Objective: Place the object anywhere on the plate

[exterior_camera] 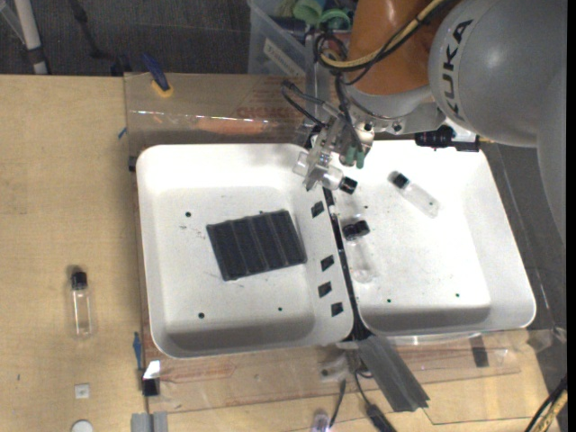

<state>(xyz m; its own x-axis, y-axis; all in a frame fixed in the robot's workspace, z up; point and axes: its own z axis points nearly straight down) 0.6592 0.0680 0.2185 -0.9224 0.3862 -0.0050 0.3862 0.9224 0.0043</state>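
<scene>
A dark ribbed plate (256, 243) lies flat in the middle of the left bin (171, 174). My gripper (326, 165) hangs over the far end of the divider between the two bins, beyond the plate's right corner. A small black-capped piece (346, 184) shows just below the gripper; whether it is held I cannot tell. A clear vial with a black cap (358, 241) lies in the right bin (468, 241) against the divider. A second such vial (412, 192) lies farther right.
Another clear vial (81, 301) lies on the wooden bench left of the bins. A plastic tub of coloured items (297, 12) stands behind the bins. The arm's large grey body (504, 52) overhangs the right bin's far corner.
</scene>
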